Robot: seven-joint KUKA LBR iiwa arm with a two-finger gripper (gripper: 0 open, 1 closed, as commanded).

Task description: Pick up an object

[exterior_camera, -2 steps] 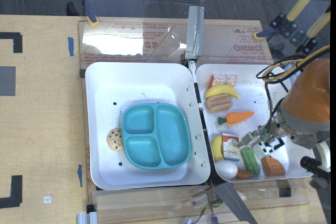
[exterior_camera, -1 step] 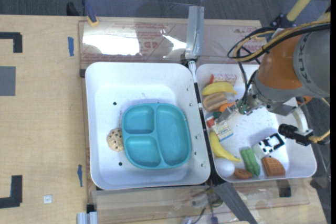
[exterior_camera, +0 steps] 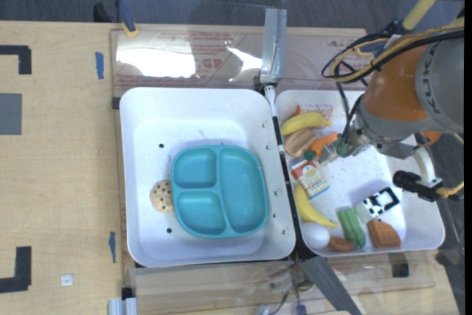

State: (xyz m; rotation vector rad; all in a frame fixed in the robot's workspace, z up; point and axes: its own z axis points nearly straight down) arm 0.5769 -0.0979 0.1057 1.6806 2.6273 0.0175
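Nearest, a green vegetable (exterior_camera: 352,226) and an orange block (exterior_camera: 383,234) are crowded against the right bin's (exterior_camera: 428,236) front rim. Farther back, the gripper (exterior_camera: 341,147) is lowered among the bananas (exterior_camera: 304,122), presumably for a grasp; its state cannot be told.

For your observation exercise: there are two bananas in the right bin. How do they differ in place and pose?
The upper banana lies near the bin's far edge, almost crosswise; the lower banana lies nearer the front, running diagonally beside the divider. The lower one looks slimmer. Both are yellow and curved.
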